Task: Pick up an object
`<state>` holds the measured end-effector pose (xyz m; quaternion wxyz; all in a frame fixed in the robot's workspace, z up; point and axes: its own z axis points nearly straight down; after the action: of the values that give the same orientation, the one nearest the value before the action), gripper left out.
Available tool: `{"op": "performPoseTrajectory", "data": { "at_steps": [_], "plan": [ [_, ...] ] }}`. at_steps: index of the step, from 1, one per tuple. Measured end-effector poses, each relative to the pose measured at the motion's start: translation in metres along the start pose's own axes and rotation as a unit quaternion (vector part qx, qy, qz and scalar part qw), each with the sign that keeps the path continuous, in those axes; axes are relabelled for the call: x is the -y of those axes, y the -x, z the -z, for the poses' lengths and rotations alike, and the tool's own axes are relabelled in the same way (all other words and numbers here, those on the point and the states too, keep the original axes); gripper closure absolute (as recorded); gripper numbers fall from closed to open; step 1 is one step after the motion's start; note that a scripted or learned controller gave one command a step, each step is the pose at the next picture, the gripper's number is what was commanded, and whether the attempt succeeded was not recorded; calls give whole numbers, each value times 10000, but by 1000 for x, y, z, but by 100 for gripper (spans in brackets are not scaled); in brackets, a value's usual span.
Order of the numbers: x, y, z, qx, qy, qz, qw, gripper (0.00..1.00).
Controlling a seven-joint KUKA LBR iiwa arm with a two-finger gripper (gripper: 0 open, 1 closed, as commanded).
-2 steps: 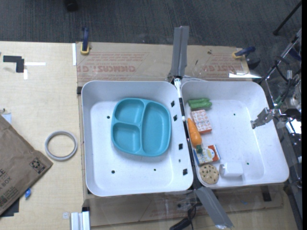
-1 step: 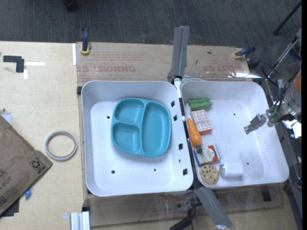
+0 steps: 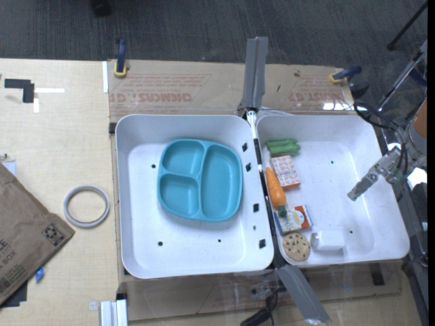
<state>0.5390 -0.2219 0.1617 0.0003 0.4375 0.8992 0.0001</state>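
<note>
Camera view: claw [image 3: 363, 185] hovers over the right bin [image 3: 353, 145], apart from the carrot [image 3: 275, 187]; its grip state I cannot tell.

"What's lying on the wooden bench [image 3: 54, 141] left of the two white bins?"

"A pale roll of tape [image 3: 87, 190], flat, well apart from the left bin [image 3: 121, 182]. Below and left of it, a brown cardboard box [image 3: 24, 236] sits at an angle, cut off by the edge."

"And the far corner?"

"A black L-shaped tape mark [image 3: 20, 87] with a white strip [image 3: 49, 91] just beside it."

"Behind the bins?"

"A printed cardboard sheet [image 3: 183, 90], held by a blue clamp [image 3: 121, 60] at its left end and another clamp [image 3: 346, 75] at its right, behind the right bin [image 3: 333, 195]. A grey bar [image 3: 256, 73] runs back from the seam between the bins. Beyond is dark carpet [image 3: 190, 12]."
</note>
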Motion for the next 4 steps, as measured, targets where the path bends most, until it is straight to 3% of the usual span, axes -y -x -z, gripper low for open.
{"op": "performPoseTrajectory", "data": {
  "at_steps": [1, 2, 3, 4],
  "plan": [
    [-62, -72, -66, 22, 19, 384, 9993, 0],
    [-19, -99, -66, 27, 38, -2168, 9762, 0],
    [-14, -116, 8, 2, -6, -2127, 9771, 0],
    [-23, -126, -67, 18, 21, -2253, 9743, 0]
  ]
}}
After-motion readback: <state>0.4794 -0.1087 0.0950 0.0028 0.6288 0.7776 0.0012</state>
